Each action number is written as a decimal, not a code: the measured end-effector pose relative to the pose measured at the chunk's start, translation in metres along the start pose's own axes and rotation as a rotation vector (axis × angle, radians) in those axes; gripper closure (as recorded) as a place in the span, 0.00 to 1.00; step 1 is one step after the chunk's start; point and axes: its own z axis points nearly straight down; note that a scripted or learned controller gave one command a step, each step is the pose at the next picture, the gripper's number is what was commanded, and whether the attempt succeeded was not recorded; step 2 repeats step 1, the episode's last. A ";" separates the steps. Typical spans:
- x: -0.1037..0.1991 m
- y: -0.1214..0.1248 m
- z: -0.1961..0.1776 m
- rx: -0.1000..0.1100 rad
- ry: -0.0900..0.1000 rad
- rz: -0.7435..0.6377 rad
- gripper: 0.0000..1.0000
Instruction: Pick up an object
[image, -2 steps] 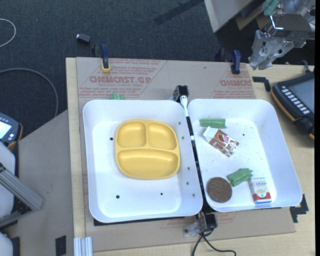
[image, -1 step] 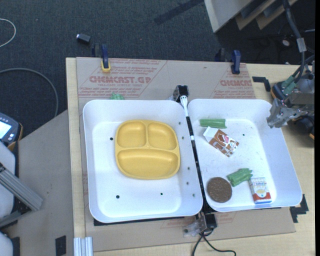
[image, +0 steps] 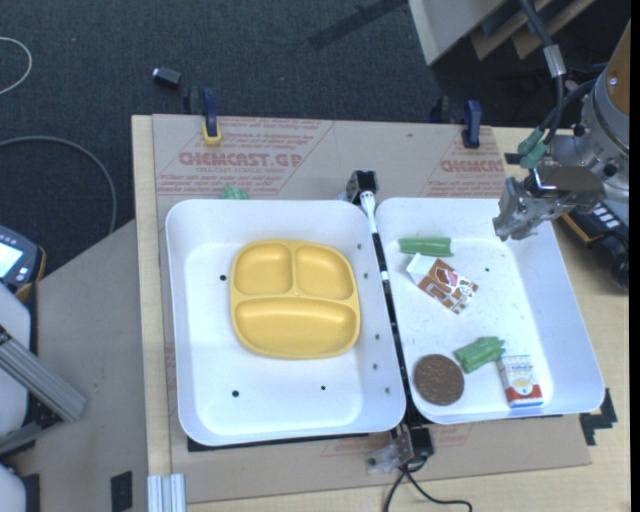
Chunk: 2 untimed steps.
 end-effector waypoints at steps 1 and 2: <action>0.070 0.000 0.018 0.011 0.000 -0.001 1.00; 0.070 0.000 0.018 0.011 0.000 -0.001 1.00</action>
